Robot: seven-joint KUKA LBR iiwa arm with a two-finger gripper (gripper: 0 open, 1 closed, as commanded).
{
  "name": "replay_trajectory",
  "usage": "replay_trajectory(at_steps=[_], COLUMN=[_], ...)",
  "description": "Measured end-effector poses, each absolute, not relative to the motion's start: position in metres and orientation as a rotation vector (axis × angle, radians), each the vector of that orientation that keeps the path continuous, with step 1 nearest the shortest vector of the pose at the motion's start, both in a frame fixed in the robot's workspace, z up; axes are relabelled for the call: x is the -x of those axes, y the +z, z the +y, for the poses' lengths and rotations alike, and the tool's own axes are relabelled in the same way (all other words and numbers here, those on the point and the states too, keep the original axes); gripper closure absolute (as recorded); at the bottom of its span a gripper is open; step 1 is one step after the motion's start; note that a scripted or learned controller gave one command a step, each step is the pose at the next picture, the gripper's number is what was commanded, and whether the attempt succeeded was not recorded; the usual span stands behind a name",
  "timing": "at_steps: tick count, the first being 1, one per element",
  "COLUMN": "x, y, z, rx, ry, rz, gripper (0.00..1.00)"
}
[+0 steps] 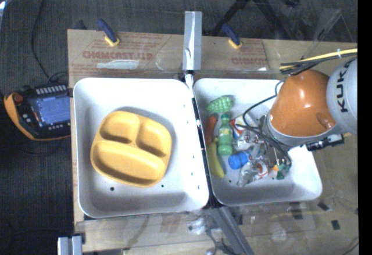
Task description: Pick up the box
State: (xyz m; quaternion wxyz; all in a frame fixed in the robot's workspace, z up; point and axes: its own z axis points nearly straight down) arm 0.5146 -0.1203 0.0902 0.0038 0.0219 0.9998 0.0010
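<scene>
I reach in from the right, my orange band (302, 106) hanging over the right bin (308, 187). My gripper (258, 161) is low in that bin among a tangle of wires and small parts, and I cannot tell how it is set or whether anything is caught in it. Just to its left lies a row of small things near the bin's left wall: a green knobbly piece (220, 103) at the top, a red piece (210, 126) beside the wall, a green bottle-like thing (224, 135), a blue round thing (237, 161) touching my wrist clutter, and a yellow banana shape (215, 165) along the wall. I cannot make out a box among them. In the left bin (84, 132) a yellow divided tray (132, 147) sits near the middle. Both bins rest on the surface (128, 56).
</scene>
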Motion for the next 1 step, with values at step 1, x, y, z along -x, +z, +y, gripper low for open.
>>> replay_trajectory(at_steps=[1], x=[-0.5587], y=[0.0904], z=[-0.1538], rx=[0.737], ry=[-0.003], rz=[3.041], gripper=[0.00])
